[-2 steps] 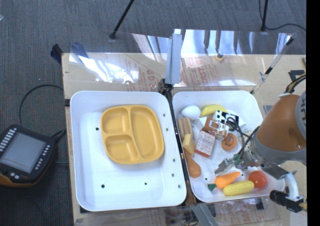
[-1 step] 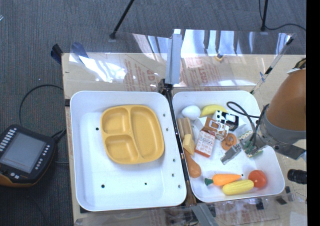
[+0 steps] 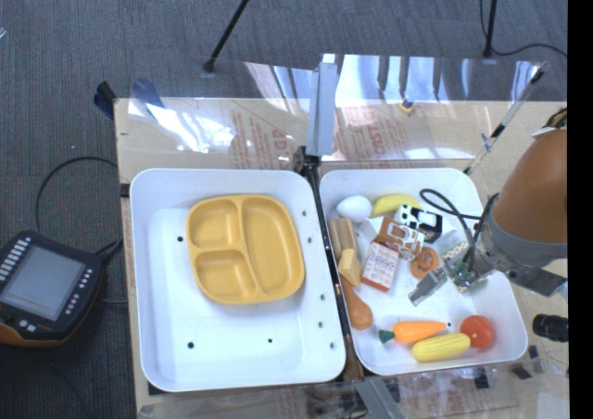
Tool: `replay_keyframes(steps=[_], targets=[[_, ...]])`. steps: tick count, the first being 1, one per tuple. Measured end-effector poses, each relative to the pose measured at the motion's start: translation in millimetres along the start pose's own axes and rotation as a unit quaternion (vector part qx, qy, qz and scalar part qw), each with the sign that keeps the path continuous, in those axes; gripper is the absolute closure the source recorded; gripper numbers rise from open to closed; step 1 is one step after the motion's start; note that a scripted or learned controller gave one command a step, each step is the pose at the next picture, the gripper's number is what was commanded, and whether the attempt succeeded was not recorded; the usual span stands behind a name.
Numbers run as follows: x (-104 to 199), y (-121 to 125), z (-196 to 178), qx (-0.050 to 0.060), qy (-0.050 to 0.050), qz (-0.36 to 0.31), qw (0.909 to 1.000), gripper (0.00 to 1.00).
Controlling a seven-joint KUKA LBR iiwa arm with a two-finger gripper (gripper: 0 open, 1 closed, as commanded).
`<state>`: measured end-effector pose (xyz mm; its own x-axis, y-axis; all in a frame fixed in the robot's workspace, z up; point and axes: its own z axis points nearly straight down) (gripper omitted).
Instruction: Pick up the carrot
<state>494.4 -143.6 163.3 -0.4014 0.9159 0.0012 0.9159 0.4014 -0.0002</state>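
The gripper (image 3: 432, 285) is hovering over the middle of the right bin (image 3: 515, 334), reaching in from the arm (image 3: 533, 204) on the view's right, and nothing is sitting between its fingers; whether those fingers are spread or closed I cannot tell, since they are showing as one small grey shape. The carrot (image 3: 419, 331) is lying just toward the near edge of the bin from the gripper, close below it in the camera view and apart from it. Its long axis is running roughly left to right across the view, green top at the left, orange tip pointing right. Touching it on the side away from the gripper is a yellow corn cob (image 3: 441, 347), and just to the right of both is a tomato (image 3: 477, 331). Judging from this, the coming move is calling for a short shift toward the near edge, with the fingers closing across the carrot's narrow width and staying clear of the corn cob.
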Motion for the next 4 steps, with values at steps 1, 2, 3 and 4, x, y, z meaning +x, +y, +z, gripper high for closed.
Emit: replay_keyframes(steps=[1, 2, 3, 4], targets=[[30, -9, 79, 0.002, 0.002, 0.012, 0.9999, 0.00], [29, -8, 69, 0.002, 0.003, 0.015, 0.9999, 1.00], [29, -9, 69, 0.002, 0.003, 0.015, 0.9999, 0.00], [28, -8, 60, 0.002, 0.004, 0.017, 0.9999, 1.00]])
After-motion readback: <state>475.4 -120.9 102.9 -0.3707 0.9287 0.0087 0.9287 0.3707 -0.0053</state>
